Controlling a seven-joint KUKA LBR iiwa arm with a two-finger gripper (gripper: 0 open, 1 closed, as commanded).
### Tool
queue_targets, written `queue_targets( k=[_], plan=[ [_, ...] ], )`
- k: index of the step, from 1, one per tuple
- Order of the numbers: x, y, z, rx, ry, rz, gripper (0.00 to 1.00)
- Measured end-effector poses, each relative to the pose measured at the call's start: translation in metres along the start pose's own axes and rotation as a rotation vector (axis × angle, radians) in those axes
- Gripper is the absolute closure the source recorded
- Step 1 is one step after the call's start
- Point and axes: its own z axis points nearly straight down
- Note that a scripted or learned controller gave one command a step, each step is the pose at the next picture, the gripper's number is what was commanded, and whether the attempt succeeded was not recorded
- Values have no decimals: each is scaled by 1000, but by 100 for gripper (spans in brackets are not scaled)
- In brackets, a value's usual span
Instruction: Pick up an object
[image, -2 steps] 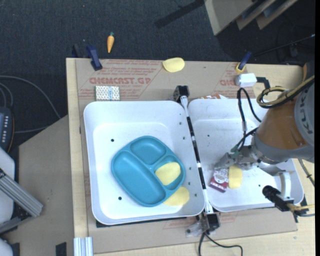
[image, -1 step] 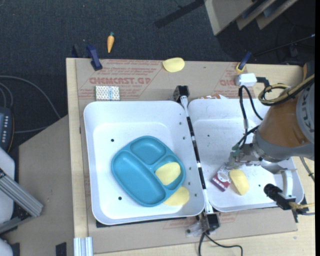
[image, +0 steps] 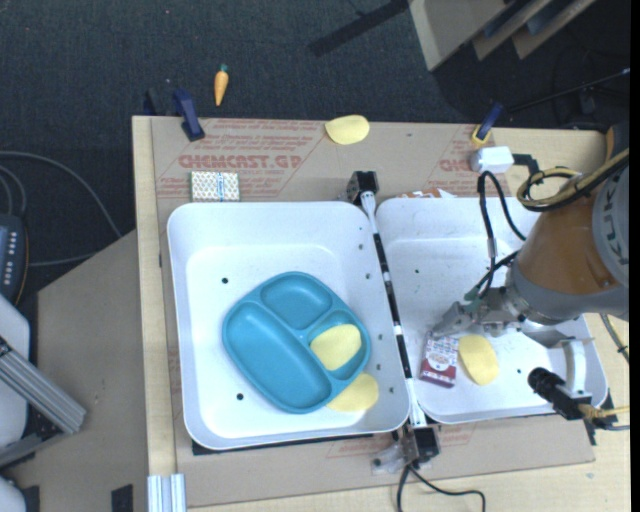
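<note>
In the right bin (image: 440, 240) a small red and white packet (image: 440, 361) lies near the front left, with a yellow lemon-like piece (image: 479, 359) touching its right side. My gripper (image: 462, 318) hangs just above and behind these two, pointing down to the left, with the orange-banded arm (image: 570, 255) behind it. Nothing shows held in it. The left bin (image: 200, 240) holds a blue divided plate (image: 280, 345) with a yellow piece (image: 337, 346) in its right compartment. Another yellow piece (image: 354, 394) lies against the plate's front right edge.
A yellow piece (image: 347, 129) rests on the bench behind the bins, and a patterned packet (image: 215, 185) lies at the back left. Blue clamps (image: 187, 115) grip the bench's back edge. A black divider rail (image: 385, 290) runs between the bins.
</note>
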Motion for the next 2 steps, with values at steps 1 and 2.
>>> queue_targets(
  k=[1,2],
  plan=[
    [-6,-24,10,1,-1,0,0],
    [-5,-23,0,1,2,-1,100]
  ],
)
